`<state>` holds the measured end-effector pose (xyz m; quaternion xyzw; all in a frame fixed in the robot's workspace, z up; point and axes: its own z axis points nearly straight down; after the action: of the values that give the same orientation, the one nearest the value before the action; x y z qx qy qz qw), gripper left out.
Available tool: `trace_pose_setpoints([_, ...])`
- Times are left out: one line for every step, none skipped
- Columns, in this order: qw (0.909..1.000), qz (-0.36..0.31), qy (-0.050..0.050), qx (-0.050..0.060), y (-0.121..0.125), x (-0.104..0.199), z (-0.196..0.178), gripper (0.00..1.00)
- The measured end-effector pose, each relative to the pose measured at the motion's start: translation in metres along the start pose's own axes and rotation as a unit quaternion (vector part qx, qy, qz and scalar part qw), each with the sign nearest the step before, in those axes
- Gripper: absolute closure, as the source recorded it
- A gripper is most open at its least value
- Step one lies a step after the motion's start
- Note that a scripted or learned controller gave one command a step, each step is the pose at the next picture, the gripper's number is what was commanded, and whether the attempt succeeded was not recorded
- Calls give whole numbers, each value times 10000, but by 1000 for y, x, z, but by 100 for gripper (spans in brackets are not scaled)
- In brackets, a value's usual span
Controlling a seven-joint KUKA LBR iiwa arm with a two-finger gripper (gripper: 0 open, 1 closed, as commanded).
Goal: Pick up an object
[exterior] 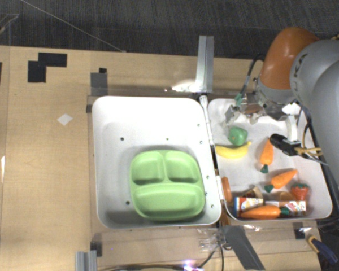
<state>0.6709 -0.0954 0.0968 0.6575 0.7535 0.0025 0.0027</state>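
Camera view: pincer (244,112), finger state cannot be told, hangs above one green object (237,135) in the right bin (326,208). Beside it: one banana (232,150), three carrots. Left bin (110,117): one green tray (167,184).

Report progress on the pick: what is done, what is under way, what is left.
Done: the arm has reached into the right bin, and the gripper sits at its far end, just above the green round item. Under way: nothing shows between its fingers, so no grasp yet. Left: close on an item and lift it. The banana, the carrots and the green tray in the left bin all lie untouched.
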Motion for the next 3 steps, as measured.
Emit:
trace_pose_setpoints([9999,-121,-4,-24,-42,-2,6,0])
trace_pose_setpoints([9999,-124,6,-78,-38,0,-8,100])
trace_pose_setpoints([9999,-123,7,-76,-38,-1,-8,0])
